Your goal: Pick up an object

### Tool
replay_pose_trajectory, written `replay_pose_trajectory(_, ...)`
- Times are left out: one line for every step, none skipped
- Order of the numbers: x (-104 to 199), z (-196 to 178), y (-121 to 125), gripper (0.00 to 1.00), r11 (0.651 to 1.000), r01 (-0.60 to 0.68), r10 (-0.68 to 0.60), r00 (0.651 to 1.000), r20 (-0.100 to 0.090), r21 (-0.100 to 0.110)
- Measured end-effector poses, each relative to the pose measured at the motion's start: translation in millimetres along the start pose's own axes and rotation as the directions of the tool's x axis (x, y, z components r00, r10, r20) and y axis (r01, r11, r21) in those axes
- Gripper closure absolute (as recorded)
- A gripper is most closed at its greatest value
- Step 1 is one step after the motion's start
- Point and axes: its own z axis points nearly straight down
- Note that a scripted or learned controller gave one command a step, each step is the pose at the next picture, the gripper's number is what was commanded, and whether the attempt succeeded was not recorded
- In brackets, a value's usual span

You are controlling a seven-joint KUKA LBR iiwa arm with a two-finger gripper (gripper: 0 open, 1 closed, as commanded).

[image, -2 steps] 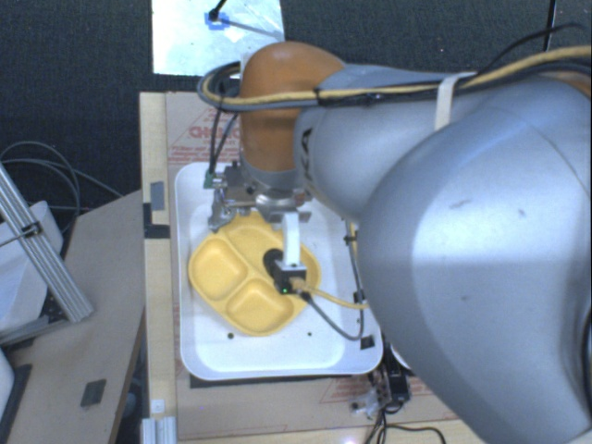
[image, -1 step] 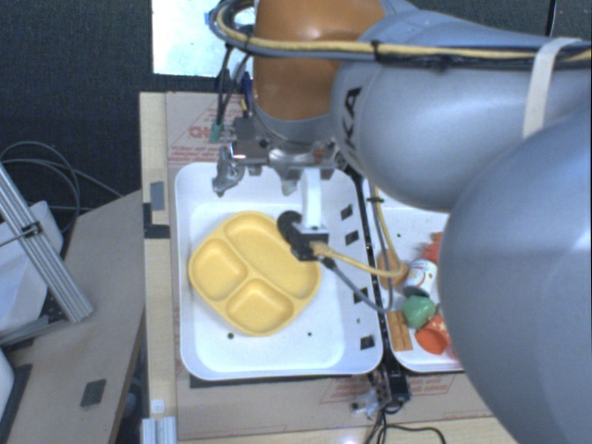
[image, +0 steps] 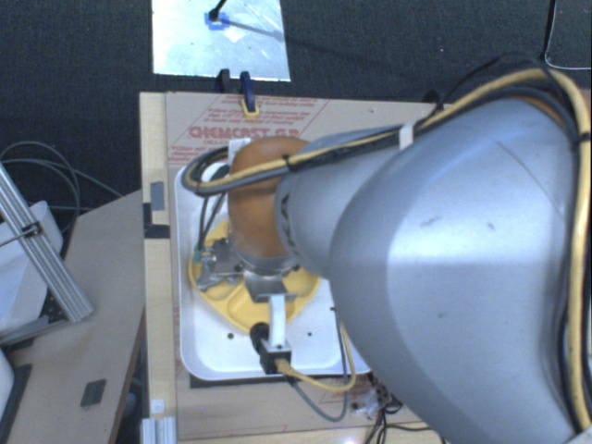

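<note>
"GIGMCAST" lettering on cardboard sheet point(image: 277, 118)

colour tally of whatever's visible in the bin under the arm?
Yellow: 1, a flat yellow object lying in the white bin, partly under the wrist
Other colours: 0 visible; the arm hides much of the bin, so more may lie beneath
Total visible: 1
</note>
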Motion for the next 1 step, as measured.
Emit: replay_pose_trajectory(-20.5,-180.5,47.3,0.0,1.0,0.002,-0.002,1.0,0.002,-0.011)
